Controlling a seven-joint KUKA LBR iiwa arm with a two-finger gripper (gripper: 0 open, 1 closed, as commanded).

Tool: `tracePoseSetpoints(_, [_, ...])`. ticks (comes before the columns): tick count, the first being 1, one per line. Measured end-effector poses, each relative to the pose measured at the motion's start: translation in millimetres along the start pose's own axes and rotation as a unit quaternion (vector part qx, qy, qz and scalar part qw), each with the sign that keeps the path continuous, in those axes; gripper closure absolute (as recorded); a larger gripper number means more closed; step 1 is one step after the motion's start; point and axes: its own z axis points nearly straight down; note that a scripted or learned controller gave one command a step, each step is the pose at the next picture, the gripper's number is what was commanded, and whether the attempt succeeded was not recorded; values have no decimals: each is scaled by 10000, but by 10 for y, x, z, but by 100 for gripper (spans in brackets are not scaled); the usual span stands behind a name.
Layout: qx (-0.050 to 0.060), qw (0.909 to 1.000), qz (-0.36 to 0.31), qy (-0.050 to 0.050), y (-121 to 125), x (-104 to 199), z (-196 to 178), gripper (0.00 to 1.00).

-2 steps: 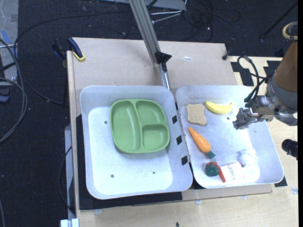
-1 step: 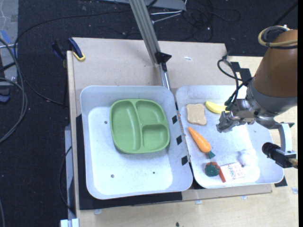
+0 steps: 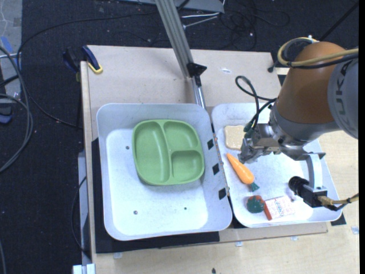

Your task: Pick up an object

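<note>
On a tan wooden bench (image 3: pixel 142 73), two white bins sit side by side, touching along their inner rims. Dark floor (image 3: pixel 40 181) all around, black cables (image 3: pixel 34 39) trailing over it. An aluminium pole (image 3: pixel 174 27) runs from the top edge down to the gap between the bins. Blue-and-yellow clamp (image 3: pixel 91 60) at the bench's far left corner. Black mat (image 3: pixel 98 233) pokes out under the left bin (image 3: pixel 114 210).

Left bin: green three-compartment plate (image 3: pixel 168 152), toward the far side.

Right bin (image 3: pixel 274 178):
- carrot (image 3: pixel 241 170) near the left rim, lying at a slant, leaf end toward the near edge
- pale tan slice (image 3: pixel 232 136) in the far left corner
- small green-and-red piece (image 3: pixel 255 204) near the near edge
- red-and-white box (image 3: pixel 279 208) just beside that piece; print too small to read

Arm (image 3: pixel 311 90) reaches in from the right, with the letters "UK" readable on its grey casing at the right edge. Gripper (image 3: pixel 246 153) sits over the carrot's far end, next to the slice. Can't tell whether it's spread or pressed together, or whether it touches the carrot.
</note>
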Motion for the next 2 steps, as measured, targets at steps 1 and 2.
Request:
tracePoseSetpoints(1, [7,10000,2,-2,76,538,180,100])
tracePoseSetpoints(2, [-19,10000,-1,0,241,1056,95,100])
